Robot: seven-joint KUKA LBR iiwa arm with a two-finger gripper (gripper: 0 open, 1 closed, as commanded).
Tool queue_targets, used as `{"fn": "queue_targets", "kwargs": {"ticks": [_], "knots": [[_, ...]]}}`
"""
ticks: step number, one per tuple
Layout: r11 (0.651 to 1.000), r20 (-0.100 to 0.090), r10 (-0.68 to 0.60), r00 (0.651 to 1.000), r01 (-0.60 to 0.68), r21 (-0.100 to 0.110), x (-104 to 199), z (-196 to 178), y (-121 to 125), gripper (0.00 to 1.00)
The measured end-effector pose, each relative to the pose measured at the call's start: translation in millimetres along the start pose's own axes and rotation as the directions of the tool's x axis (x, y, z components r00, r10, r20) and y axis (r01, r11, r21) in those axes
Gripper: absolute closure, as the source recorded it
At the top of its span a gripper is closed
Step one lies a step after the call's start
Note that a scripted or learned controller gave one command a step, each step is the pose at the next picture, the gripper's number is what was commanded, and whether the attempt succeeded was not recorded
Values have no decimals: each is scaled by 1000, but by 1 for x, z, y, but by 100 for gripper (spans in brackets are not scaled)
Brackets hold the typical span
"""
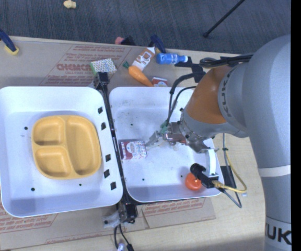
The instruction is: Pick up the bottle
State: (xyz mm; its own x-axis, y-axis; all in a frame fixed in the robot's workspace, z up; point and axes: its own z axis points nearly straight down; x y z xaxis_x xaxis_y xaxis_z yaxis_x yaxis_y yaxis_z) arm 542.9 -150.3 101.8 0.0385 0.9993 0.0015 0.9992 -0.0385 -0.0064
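Right now the hand (155,138) is hanging low over the right bin (140,101), its fingertips pointing toward the view's left, at the small red-and-white packet (134,150) lying flat on the bin floor. The packet is sitting just beside the fingertips, slightly lower in the view; whether they are touching it I cannot tell.

The bottle (170,59), blue with a paler cap end, is lying on its side outside both bins, on the cardboard-covered surface (61,61) beyond the right bin's far rim. From the hand it is lying well apart, up the view and a little to the right. Its long axis is running roughly left to right across the view, nearly parallel to that far rim. So the coming move, as I judge it, is calling for a lift out of the bin and a reach over the rim.

The fingers are looking slightly parted, with nothing visible between them.
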Motion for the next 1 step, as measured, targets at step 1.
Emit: {"fn": "queue_targets", "kwargs": {"ticks": [1], "knots": [[1000, 0, -3, 1000, 3, 0, 0, -11, 1, 100]]}}
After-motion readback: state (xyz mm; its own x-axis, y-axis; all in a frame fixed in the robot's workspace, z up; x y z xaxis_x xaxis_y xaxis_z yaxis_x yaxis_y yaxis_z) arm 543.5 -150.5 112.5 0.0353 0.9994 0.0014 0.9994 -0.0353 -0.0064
